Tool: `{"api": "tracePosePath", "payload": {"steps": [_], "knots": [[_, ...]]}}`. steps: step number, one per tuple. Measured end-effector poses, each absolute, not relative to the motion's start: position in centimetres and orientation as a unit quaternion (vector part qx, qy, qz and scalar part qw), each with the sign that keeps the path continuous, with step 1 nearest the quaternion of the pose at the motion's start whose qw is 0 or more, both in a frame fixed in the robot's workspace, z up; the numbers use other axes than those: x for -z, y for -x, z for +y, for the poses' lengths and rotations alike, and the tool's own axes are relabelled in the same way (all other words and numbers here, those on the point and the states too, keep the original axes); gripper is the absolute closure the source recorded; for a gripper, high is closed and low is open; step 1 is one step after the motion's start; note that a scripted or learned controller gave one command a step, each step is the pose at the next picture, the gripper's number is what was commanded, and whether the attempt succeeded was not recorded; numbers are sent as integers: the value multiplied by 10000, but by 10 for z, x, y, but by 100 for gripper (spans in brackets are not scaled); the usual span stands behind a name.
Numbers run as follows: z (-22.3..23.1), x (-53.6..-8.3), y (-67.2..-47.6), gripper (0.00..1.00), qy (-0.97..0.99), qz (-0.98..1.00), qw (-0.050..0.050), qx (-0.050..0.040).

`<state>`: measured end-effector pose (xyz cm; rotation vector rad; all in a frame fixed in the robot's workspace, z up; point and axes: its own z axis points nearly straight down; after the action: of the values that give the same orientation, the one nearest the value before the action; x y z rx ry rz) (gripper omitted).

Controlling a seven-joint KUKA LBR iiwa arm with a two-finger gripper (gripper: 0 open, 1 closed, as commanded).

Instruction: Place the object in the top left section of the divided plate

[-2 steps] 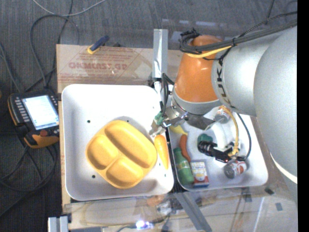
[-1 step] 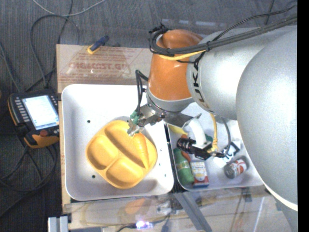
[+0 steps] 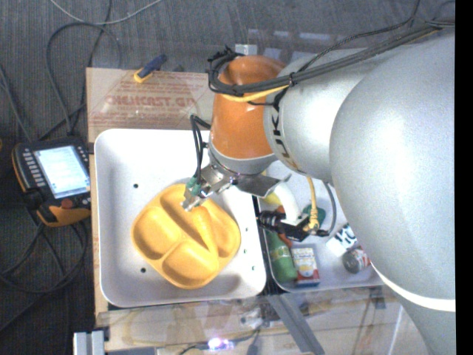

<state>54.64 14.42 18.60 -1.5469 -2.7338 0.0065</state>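
A yellow divided plate [image 3: 185, 242] lies in the left white bin [image 3: 118, 161], turned at a slant, with three sections. My gripper [image 3: 194, 195] hangs low over the plate's upper edge, at the rim of its top section. A small green bit [image 3: 194, 188] shows at the gripper's tip; whether it is a held object or part of the gripper is not clear. The orange band [image 3: 240, 109] and the grey arm cover much of the right side.
The right bin [image 3: 325, 283] holds a green bottle [image 3: 281, 257], a small carton [image 3: 305, 265], a can [image 3: 355, 259] and a yellow item [image 3: 272, 198], partly hidden by the arm. A handheld pendant [image 3: 55, 172] lies left of the bench.
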Motion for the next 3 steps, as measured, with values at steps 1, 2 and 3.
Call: {"api": "tracePosePath", "payload": {"steps": [1,2,3], "knots": [[121,-176,-532,100,4459,-8951,6,-19],[121,-176,-532,0,4457,-8952,8,-16],[160,-169,-595,0,3719,-9283,-1,-16]]}}
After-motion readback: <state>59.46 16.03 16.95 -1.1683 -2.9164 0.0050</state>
